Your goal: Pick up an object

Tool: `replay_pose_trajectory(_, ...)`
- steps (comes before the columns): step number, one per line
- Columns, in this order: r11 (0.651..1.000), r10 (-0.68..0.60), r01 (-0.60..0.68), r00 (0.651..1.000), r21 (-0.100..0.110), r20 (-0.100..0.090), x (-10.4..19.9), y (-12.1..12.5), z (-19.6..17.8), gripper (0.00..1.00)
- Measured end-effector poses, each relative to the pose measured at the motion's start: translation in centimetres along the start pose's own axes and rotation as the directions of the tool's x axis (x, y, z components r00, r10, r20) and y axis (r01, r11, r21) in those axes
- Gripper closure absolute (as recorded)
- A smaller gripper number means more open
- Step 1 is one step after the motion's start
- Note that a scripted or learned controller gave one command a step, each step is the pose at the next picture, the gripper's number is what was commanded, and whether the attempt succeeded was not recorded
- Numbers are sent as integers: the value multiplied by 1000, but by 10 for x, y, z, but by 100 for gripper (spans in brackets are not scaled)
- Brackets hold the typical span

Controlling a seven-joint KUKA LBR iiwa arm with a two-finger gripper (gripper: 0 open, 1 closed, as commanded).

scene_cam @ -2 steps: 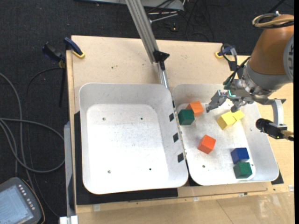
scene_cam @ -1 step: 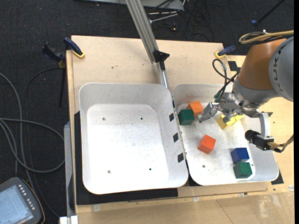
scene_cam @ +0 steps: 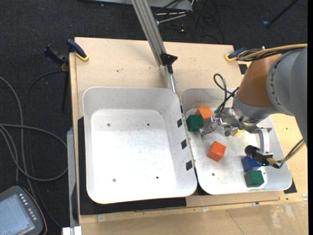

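Reaching into the right bin (scene_cam: 274, 180), the tool (scene_cam: 211, 127) hovers beside a green block (scene_cam: 194, 123) and an orange block (scene_cam: 205, 113); its grip state cannot be told. Approach step: next, centre over one block, descend, close.

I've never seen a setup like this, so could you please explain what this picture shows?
One camera looks down at a slant on a wooden bench carrying two shallow white bins. The grey and orange machine entering from the right is a robot arm; its gripper is the grasping part, low in the right bin. That bin holds blocks: a green block and an orange block right beside the gripper, another orange block mid-bin, and a blue block and second green block near the front corner. The left bin sits alongside. I can't tell whether anything is held.
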State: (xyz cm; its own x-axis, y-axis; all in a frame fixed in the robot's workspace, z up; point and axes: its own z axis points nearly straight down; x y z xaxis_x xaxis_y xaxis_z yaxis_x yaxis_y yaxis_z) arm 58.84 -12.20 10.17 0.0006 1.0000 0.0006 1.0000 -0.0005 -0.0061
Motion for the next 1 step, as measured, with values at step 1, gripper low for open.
replay_pose_trajectory(1, 1000, 0, 0, 1000, -4, 0, 0, 0, 7, 0)
